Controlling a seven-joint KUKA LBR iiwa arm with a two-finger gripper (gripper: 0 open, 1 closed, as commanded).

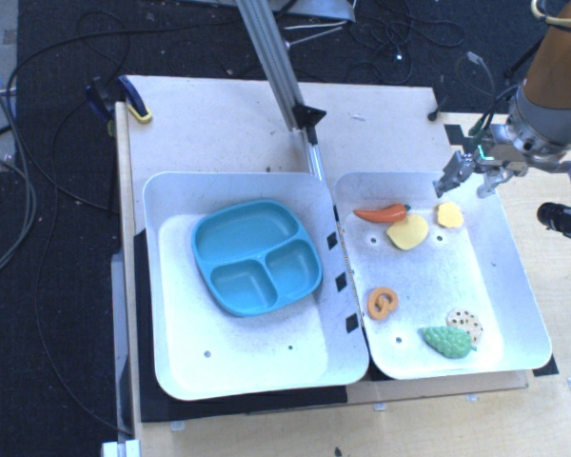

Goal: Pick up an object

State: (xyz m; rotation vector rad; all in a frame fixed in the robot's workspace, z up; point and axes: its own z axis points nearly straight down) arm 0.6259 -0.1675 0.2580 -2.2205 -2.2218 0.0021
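We see the end effector (470, 178) hovering over the right bin's (514, 284) far edge, fingers spread and gripping nothing; just below it lies a small yellow piece (449, 216), beside the red chilli (382, 213)

Arm (555, 84) cut off by my right and top frame edges, orange band only partly in. End effector (468, 174) small and blurry, can't read its finger state. Cookie (465, 323) partly covered by the green toy (446, 341). Counter (266, 122) front edge hidden under both bins.
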